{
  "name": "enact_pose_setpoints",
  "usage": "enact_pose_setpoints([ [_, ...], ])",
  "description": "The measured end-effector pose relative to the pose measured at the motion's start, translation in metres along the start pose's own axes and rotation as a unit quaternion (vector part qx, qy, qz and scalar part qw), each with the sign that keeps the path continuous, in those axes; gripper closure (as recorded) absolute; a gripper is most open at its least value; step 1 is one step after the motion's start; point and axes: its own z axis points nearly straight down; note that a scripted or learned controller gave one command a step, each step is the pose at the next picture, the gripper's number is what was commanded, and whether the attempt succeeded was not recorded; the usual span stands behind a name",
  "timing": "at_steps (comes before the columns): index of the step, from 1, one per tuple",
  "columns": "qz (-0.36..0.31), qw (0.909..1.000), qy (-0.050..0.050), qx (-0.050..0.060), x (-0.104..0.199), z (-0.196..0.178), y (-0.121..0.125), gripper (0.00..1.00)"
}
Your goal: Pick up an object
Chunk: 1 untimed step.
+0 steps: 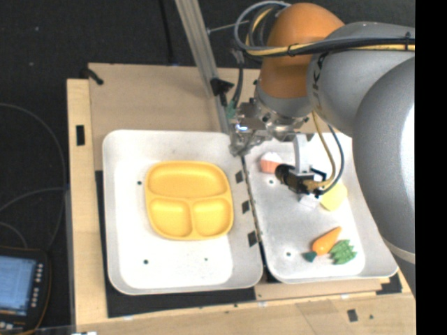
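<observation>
Jaws just beside the pink piece (269, 164)
Their gap cannot be told; centre over the piece, clear of the white bin (290, 222) rim, then descend.

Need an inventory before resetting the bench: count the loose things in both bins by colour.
Yellow: 2, a divided plate and a pale lump
Pink: 1, a small piece
Orange: 1, a carrot
Green: 1, a leafy piece
Total: 5
</observation>
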Motion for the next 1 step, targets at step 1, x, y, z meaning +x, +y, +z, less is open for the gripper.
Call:
enact_pose_setpoints([
  [1, 0.0, 1.0, 0.0, 0.002, 0.0507, 0.006, -0.0043, 1.0],
])
